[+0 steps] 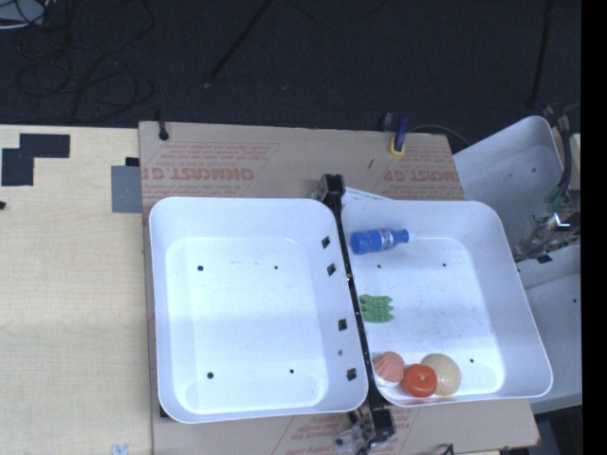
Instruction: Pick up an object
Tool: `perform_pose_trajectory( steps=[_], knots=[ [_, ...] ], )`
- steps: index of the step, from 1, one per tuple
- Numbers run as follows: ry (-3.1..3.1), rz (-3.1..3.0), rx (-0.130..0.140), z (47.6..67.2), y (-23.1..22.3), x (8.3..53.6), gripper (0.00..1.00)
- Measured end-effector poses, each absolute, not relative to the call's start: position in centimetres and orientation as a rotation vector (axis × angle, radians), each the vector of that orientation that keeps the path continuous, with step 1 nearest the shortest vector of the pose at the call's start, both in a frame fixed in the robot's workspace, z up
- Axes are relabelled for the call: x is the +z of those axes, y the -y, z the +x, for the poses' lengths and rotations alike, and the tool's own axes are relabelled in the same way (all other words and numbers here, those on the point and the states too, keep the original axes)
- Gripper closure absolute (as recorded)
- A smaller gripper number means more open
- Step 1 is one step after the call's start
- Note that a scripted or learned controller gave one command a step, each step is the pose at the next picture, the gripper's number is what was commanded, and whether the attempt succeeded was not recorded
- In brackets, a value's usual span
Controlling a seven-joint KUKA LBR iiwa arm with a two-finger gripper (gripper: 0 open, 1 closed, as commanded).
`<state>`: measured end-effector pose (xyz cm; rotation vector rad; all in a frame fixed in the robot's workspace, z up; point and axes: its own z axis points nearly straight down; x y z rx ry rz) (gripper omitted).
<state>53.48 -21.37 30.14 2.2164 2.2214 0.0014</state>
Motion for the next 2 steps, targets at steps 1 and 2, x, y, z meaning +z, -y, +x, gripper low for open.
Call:
perform_pose_trajectory(
  steps=[1,2],
  knots=[
    [-2.227,2.23,-0.007,50.5,21.3,21.6,1.0],
    [-2.223,2.217,0.001,55.6,21.3,22.9,1.0]
  ],
)
